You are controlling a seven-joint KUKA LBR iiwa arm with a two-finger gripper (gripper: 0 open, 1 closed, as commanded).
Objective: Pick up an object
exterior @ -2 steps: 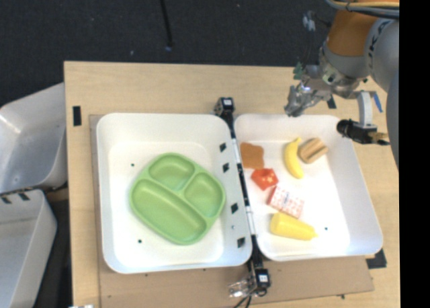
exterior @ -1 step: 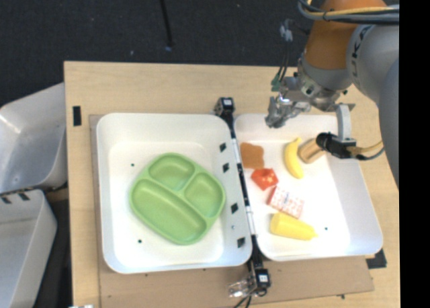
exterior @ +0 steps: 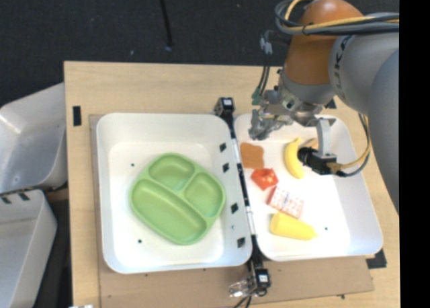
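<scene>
The right bin point(exterior: 349, 233) holds several small items: a brown flat piece point(exterior: 252, 155), a red block point(exterior: 265, 179), a yellow banana point(exterior: 292, 158), a pink-and-white packet point(exterior: 285, 200) and a yellow block point(exterior: 291, 227). My gripper point(exterior: 261, 128) hangs over the bin's far left corner, just above the brown piece and left of the banana. Nothing shows between its fingers.
A green divided plate point(exterior: 177, 197) lies in the left bin point(exterior: 107, 165). The ridge between the two bins point(exterior: 239, 185) runs just left of the brown piece. The grey arm with its orange band point(exterior: 316, 37) reaches in from the upper right.
</scene>
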